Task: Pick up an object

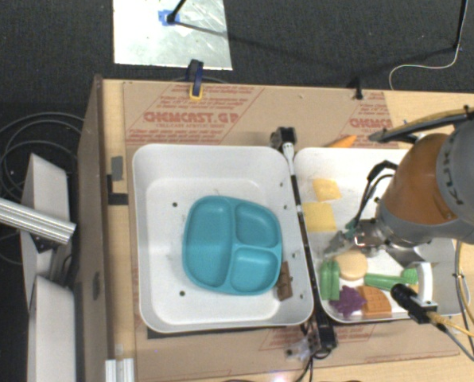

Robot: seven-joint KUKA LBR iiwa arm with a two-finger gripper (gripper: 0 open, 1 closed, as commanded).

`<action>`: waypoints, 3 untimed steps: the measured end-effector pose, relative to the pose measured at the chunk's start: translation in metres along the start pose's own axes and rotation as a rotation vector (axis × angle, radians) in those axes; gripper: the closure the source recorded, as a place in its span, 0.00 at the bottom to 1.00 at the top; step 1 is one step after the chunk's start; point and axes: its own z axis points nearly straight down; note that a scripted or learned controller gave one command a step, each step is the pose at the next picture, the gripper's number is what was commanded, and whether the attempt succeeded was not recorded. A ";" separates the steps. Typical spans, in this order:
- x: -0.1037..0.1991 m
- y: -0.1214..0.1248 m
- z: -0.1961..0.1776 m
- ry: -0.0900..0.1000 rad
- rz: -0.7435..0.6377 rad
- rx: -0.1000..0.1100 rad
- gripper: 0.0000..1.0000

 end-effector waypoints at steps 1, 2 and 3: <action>-0.009 -0.026 0.000 0.001 0.001 0.001 0.00; -0.015 -0.026 0.000 0.001 0.000 -0.001 0.00; -0.017 -0.026 0.000 0.001 -0.001 -0.002 0.00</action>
